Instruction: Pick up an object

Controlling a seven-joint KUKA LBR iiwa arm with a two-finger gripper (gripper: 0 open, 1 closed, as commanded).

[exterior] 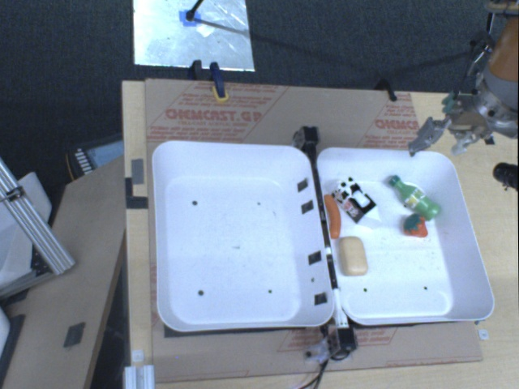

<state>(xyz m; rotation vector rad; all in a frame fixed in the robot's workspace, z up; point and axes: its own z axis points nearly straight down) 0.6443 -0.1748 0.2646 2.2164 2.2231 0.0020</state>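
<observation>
Two white bins sit side by side, and the right bin (466, 254) holds all the things. The gripper (444, 134) hangs over its far right corner with its fingers spread wide and nothing between them. The closest thing is the green bottle (413, 198), just below and a bit left of the jaws, lying slanted from far-left to near-right. A red thing (416, 227) touches its lower end. The tan soap (353, 256) lies nearer the left edge
</observation>
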